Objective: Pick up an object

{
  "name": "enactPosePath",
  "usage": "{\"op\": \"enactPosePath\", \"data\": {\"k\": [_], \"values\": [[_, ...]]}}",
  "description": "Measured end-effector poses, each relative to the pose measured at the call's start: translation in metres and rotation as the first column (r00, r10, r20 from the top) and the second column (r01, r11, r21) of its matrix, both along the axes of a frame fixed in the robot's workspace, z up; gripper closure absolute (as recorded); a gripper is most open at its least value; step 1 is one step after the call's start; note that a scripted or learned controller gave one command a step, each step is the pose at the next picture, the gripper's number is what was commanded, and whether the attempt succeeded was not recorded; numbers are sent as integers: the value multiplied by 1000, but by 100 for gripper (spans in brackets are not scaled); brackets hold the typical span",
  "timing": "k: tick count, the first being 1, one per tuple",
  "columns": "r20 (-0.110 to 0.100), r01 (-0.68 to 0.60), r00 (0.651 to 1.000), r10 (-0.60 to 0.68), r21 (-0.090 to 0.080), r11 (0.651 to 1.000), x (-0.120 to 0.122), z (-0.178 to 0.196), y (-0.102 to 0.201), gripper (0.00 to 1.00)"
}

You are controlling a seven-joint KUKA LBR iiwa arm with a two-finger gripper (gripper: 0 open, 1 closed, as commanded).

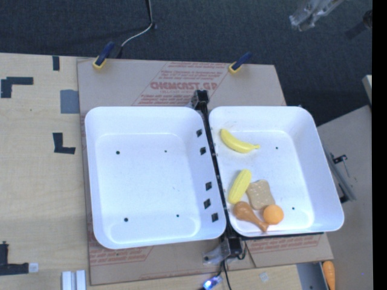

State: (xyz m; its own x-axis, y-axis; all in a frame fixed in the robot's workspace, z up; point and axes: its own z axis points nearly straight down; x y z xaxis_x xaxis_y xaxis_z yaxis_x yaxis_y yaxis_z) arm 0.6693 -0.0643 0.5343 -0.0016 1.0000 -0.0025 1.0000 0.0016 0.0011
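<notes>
A robotics lab is showing here: clamps (103, 54) at eleven o'clock are pinning cardboard (181, 83) under two white bins (91, 122).

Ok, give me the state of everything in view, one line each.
end effector: raised beyond the bins, blurred, holding nothing visible.
banana: lying in the right bin, alone.
corn cob: lying flat, touching the bread.
bread slice: lying flat.
drumstick: lying by the front wall.
orange: resting beside the drumstick.

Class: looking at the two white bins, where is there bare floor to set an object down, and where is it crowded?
The left bin has bare floor. In the right bin, the strip along its right wall is free. Crowded: the near-left corner, with corn, bread, drumstick and orange; the banana lies farther back.
</notes>
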Motion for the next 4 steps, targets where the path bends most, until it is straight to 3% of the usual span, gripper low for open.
{"op": "enactPosePath", "data": {"k": [4], "values": [[-2, 1, 1000, -1, 1, 1000, -1, 0, 85, 100]]}}
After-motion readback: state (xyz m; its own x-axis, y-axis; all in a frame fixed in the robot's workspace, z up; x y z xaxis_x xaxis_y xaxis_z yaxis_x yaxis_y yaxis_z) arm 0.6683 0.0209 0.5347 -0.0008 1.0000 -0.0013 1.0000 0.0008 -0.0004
